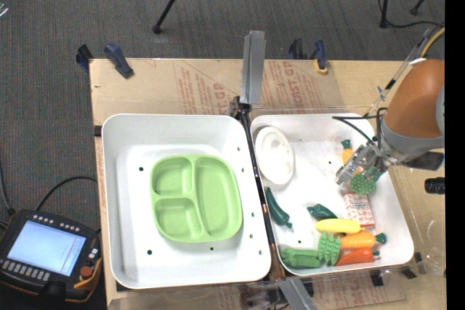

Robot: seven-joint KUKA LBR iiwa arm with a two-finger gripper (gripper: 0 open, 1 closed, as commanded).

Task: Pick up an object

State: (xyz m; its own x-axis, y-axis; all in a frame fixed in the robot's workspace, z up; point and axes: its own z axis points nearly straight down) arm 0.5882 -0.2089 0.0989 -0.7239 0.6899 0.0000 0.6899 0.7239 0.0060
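You are looking down from one fixed camera set high above the bench [182, 87], tilted so the far floor fills the top of the frame. It sits far enough back to take in both bins whole: the left bin [120, 156] and the right bin [320, 128] (side by side). The arm [415, 109] enters from the right.

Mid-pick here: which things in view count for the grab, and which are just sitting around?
For the job:
gripper, low in the right bin
toys there: yellow one, orange one, green block, dark green pepper, white plate

Lying about:
green divided tray in the left bin
pendant
clamps
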